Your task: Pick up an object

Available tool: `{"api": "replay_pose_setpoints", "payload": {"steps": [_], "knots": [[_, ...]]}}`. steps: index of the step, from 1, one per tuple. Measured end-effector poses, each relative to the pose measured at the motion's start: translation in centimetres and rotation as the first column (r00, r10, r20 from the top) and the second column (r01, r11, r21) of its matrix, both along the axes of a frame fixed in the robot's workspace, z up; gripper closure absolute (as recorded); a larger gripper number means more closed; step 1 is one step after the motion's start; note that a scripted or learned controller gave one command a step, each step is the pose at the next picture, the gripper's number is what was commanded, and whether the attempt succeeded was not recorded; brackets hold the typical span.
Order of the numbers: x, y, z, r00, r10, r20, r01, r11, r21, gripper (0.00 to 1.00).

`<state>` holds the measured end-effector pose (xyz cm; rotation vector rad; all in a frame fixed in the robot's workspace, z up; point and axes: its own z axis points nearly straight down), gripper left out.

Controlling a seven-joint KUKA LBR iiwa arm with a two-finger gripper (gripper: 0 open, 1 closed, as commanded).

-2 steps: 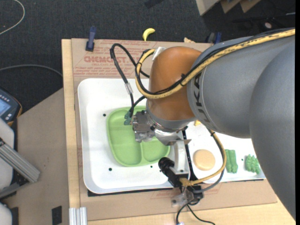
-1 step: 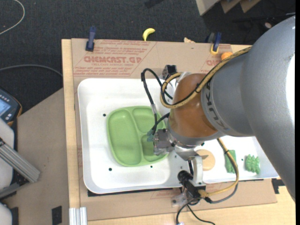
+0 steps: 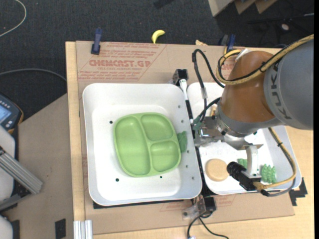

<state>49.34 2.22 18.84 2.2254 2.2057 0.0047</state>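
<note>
Toward the front of the right-hand bin lay one tan round disc, flat, just beside the gripper, which hung low with its opening impossible to tell; judged light, stiff and possibly brittle, best taken across its rim from above.

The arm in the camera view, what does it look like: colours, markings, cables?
The arm is bulky, rounded and grey, with dark letters reading KU where they show. A glossy orange band wraps the section above the wrist. Black cables and a yellow cable loop around it.
</note>
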Motion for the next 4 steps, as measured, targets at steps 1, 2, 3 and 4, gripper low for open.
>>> {"api": "replay_pose_setpoints", "payload": {"steps": [1,2,3,4], "knots": [[-1.3,2.3,12.1,1.0,0.013,0.007,-0.013,1.0,0.006,1.0],[-1.3,8.0,21.6,1.0,0.016,0.006,-0.016,1.0,0.008,1.0],[-1.4,6.6,21.7,1.0,0.007,-0.004,-0.007,1.0,0.004,1.0],[-1.3,6.6,22.7,1.0,0.009,-0.001,-0.009,1.0,0.004,1.0]]}}
